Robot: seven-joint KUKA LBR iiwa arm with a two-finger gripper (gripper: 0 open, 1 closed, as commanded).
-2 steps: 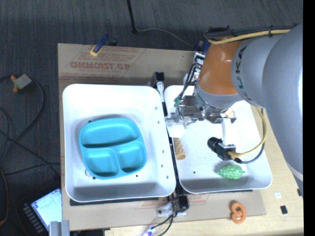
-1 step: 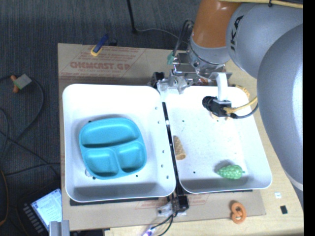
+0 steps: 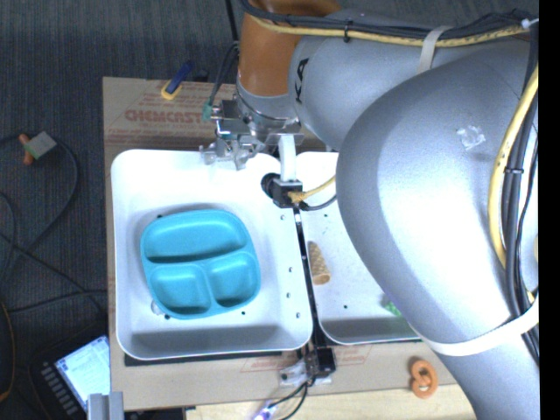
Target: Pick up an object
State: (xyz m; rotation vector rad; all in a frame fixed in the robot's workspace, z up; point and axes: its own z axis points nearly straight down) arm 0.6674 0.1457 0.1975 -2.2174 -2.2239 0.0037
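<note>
Hovering at the far rim of the left bin [image 3: 131, 234], the gripper [image 3: 229, 151] is too blurred to tell its state. A blue divided tray [image 3: 199, 262] lies in that bin, well apart from it.

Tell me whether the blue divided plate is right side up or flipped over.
Right side up: the blue divided plate lies flat in the left bin, its three compartments facing the camera.
</note>
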